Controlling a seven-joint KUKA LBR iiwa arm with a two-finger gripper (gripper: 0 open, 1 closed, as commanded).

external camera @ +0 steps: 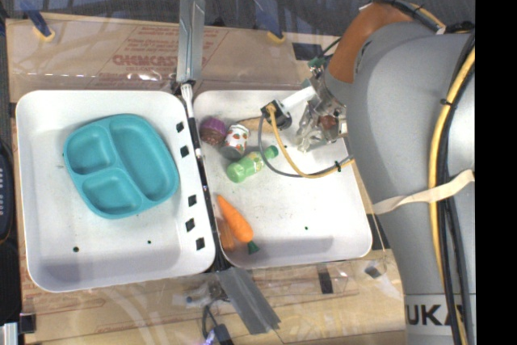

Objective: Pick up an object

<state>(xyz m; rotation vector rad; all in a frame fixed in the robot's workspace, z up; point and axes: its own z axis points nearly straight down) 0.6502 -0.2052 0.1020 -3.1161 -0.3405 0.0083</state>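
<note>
Lying in right bin: green bottle (247,166), tilted, near the bin's left side
Beside it: purple ball (213,130) and white toy (237,139) just above, close together; the toy's markings are hard to make out
Carrot: orange carrot (235,225) along the left wall, toward the front
Gripper: gripper (317,129) over the right bin's (323,242) far right part, apart from the toys; cannot tell whether it is spread or pressed together
Arm: grey arm (412,117) hides the bin's right rim
Left bin: left bin (97,254) holds a teal divided plate (121,164)
</note>
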